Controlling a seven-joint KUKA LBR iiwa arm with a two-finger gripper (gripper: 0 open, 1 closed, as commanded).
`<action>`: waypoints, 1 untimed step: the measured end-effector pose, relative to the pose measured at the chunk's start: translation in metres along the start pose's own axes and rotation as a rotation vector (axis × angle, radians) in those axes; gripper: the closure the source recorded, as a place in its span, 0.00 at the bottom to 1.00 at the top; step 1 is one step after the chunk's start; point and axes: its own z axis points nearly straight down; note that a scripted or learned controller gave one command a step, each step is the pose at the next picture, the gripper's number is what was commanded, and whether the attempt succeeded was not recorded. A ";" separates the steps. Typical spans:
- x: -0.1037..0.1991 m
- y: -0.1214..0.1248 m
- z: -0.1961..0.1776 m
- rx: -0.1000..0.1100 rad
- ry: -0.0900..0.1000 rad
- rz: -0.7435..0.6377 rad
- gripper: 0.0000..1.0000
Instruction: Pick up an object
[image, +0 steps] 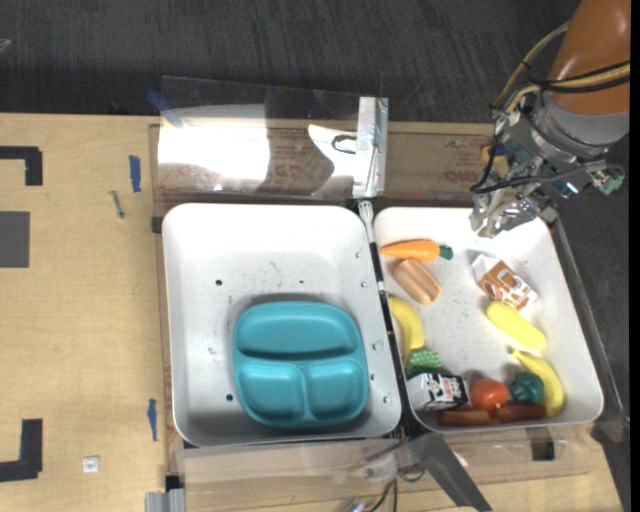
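The right bin (455, 300) holds several toy foods: a carrot (410, 250), a hot dog (417, 281), an orange and white carton (505, 286), a yellow lemon-like piece (516, 326), a banana (405, 322), a second banana (541, 379), a tomato (489, 393) and a small black and white box (438, 390). My gripper (510, 212) hangs over the bin's far right corner, above and behind the carton, with nothing seen in it. The arm comes in from the upper right.
The left bin (200, 260) carries a teal divided tray (299, 361). A clear plastic panel (260, 150) and a taped post (369, 150) stand behind the bins. Wooden bench (70, 300) lies to the left.
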 end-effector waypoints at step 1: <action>0.002 -0.049 -0.046 0.002 0.000 -0.031 1.00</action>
